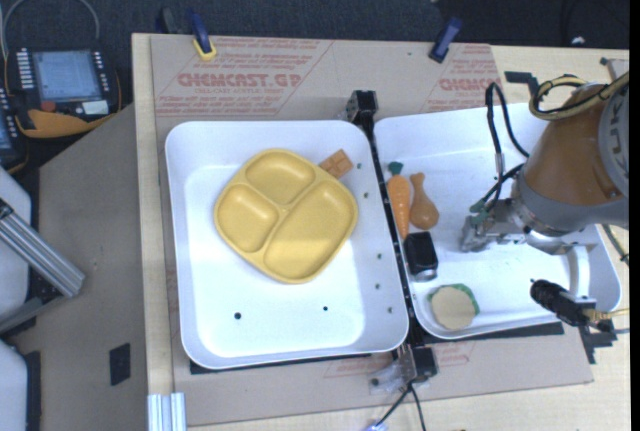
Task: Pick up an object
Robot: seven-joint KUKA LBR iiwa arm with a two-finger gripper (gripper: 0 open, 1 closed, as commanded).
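Here, a cardboard-topped bench carries two bins. Left of the divider: one yellow plate. Right: one carrot, a drumstick, a black block, a round sandwich; gripper closure unclear.

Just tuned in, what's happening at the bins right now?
The arm has reached over the right bin, its gripper above bare floor with nothing between its fingers. A toy carrot, a drumstick, a black block and a round sandwich lie along that bin's left side. The left bin holds a yellow divided plate.
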